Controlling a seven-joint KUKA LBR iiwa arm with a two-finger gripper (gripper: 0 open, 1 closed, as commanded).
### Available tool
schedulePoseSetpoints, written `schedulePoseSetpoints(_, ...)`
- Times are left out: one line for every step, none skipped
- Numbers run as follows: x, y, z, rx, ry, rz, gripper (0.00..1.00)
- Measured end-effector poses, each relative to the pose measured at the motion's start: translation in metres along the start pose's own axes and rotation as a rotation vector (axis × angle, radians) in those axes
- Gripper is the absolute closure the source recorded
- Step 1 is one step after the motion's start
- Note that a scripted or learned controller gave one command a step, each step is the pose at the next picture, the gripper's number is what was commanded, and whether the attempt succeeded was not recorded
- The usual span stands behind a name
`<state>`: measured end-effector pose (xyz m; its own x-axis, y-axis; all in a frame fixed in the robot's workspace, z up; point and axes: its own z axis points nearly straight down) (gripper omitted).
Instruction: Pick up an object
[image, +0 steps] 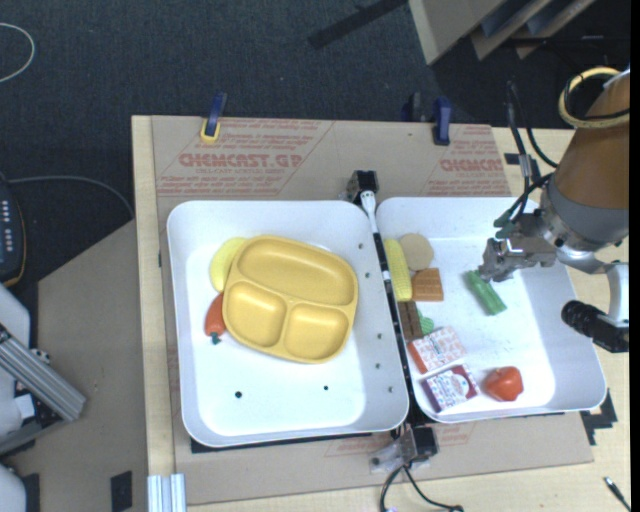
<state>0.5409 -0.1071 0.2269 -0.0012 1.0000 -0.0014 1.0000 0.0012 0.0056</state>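
- My gripper (497, 262): low over the right bin (570, 395), just above the upper end of a green block (487, 295); whether it is released or clenched I cannot tell
- Right bin, also: corn cob (399, 270) at the left wall; tan disc (416, 249); brown waffle (427, 285); two red-and-white packets (442, 368); red tomato (503, 383)
- Left bin (300, 415): yellow divided tray (288, 297); a red-orange vegetable (215, 318) at its left edge
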Motion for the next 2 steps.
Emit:
schedulePoseSetpoints(0.062,-0.015,-0.001,0.008,0.004,-0.005,1.00)
schedulePoseSetpoints(0.111,-0.036,-0.007,0.009,0.004,-0.005,1.00)
